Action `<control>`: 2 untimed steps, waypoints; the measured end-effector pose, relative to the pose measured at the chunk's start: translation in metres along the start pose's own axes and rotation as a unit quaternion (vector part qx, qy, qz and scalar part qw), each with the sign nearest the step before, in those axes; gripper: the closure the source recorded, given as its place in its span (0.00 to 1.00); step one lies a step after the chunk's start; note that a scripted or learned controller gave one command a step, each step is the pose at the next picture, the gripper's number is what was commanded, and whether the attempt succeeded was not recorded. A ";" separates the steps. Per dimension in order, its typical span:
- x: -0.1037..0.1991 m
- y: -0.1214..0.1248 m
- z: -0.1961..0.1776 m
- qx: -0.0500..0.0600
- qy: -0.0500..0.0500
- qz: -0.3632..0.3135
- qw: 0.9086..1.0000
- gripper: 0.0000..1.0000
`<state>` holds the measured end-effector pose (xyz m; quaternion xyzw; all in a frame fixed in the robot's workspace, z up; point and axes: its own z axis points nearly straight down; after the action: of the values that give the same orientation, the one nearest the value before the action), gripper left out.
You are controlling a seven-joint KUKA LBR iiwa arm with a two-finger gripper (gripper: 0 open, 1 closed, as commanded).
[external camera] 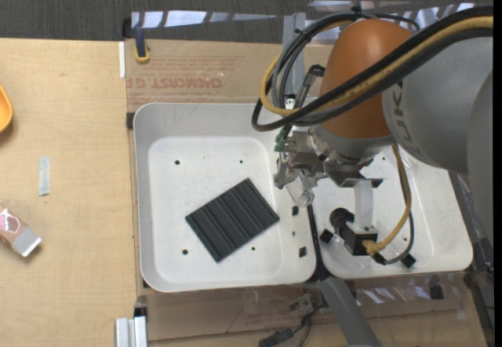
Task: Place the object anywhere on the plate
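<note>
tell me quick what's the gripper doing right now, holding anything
gripper: over the inner edge of the left bin, beside the dark ridged plate; open or closed cannot be told.

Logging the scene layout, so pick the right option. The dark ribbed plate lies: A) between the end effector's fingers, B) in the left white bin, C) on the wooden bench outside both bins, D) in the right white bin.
B: the dark ribbed plate lies flat on the floor of the left white bin, left of the end effector.
</note>
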<state>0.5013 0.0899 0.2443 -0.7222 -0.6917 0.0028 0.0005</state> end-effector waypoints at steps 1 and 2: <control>0.000 0.000 0.000 0.000 0.000 0.000 1.000 0.00; 0.085 0.035 -0.037 -0.001 0.000 0.029 1.000 0.00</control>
<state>0.5399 0.1731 0.2805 -0.7421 -0.6702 0.0024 -0.0005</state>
